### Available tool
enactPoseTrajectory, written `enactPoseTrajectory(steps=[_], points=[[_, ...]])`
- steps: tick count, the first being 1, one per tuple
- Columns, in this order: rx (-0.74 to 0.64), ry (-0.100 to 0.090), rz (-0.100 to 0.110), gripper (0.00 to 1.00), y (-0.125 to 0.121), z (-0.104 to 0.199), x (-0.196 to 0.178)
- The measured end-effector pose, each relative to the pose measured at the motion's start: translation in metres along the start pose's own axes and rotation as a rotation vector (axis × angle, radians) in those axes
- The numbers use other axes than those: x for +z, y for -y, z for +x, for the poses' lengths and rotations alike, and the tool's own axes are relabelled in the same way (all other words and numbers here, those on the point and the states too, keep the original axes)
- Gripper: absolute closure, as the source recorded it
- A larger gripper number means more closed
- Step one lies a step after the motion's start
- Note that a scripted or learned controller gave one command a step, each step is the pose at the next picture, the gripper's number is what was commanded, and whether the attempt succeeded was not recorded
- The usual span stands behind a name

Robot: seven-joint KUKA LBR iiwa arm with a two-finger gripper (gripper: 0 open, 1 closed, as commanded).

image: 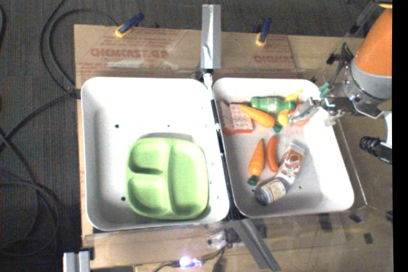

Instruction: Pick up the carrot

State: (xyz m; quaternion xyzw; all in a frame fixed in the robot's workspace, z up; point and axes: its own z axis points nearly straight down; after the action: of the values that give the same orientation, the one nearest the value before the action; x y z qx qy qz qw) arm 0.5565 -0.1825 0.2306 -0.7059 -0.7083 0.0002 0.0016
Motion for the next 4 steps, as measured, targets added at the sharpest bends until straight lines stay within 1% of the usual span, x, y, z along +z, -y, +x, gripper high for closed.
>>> enactPoseTrajectory(steps=[1,2,3,4], points=[[-0.144,0.002,0.001,0.0,-0.04,-0.001,0.111],[-0.202,-0.027,0.079,0.0,-0.094,0.008,0.145],[-0.321,0.011,-0.009,0.0,-0.048,0.057,0.141],[-0.388,0.011,-0.017,0.0,-0.003,0.071,0.14]])
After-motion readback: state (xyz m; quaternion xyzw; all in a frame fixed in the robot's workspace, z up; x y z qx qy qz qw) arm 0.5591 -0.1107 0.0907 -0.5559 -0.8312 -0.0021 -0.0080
